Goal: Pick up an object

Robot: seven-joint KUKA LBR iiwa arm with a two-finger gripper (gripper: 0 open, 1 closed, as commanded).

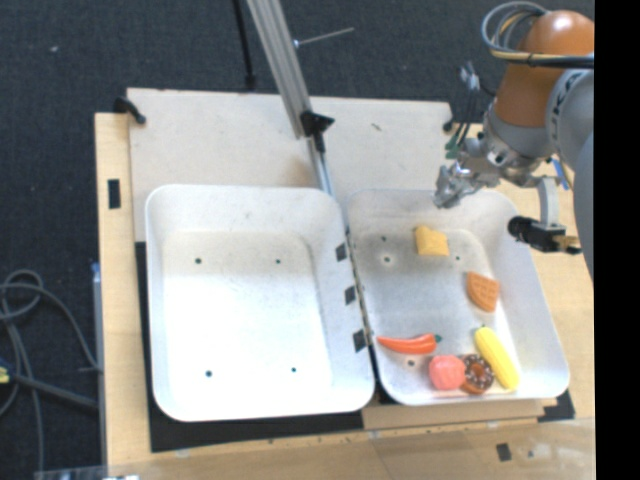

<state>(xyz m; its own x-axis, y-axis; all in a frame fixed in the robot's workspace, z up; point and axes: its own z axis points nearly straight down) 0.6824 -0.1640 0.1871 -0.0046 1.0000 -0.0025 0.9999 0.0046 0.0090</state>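
Note:
Several toy foods lie in the right bin (530,298): a yellow cheese-like wedge (431,240) near the back, an orange bread-like piece (483,290) at the right, a red chili pepper (407,344), a pink round piece (447,372), a dark red and brown piece (477,373) and a yellow corn cob (496,357) along the front. My gripper (447,192) hangs over the bin's back edge, above and just right of the yellow wedge. Nothing shows between its fingers.
The left bin (160,268) stands beside the right one, with black clips along the shared edge. A slanted metal pole (285,63) rises behind the bins. Cables lie on the dark floor at the left. The arm's orange band (545,63) is at the top right.

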